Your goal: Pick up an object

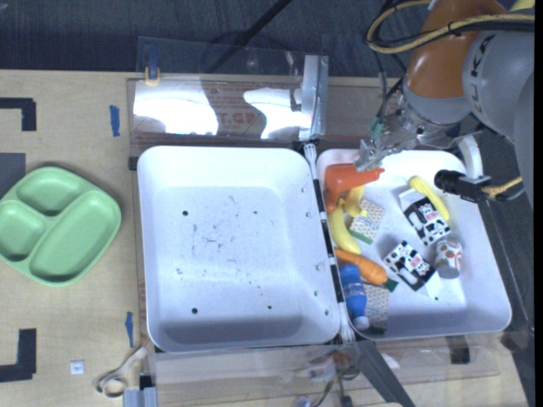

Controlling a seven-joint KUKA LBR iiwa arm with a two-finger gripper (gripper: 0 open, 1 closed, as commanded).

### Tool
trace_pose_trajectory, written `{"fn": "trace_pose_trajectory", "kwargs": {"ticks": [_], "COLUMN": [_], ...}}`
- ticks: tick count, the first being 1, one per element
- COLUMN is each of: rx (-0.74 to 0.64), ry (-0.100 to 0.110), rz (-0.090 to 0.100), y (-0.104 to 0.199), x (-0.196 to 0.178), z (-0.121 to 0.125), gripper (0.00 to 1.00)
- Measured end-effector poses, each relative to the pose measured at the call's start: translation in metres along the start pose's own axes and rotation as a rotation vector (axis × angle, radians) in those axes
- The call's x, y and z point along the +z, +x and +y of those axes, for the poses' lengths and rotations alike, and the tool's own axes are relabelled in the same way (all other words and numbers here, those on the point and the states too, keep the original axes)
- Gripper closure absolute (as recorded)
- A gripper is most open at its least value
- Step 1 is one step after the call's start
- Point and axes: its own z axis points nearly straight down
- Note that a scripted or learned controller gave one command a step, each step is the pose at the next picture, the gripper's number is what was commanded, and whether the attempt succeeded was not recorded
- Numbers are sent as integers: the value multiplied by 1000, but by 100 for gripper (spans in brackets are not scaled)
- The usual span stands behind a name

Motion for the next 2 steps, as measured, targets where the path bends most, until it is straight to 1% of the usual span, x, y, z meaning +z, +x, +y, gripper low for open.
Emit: {"fn": "trace_pose_trajectory", "kwargs": {"ticks": [1, 2], "rx": [0, 102], "ry": [0, 1], "rz": [0, -1], "y": [0, -71], "x": [0, -58], "z": [0, -28], "gripper": [0, 0]}}
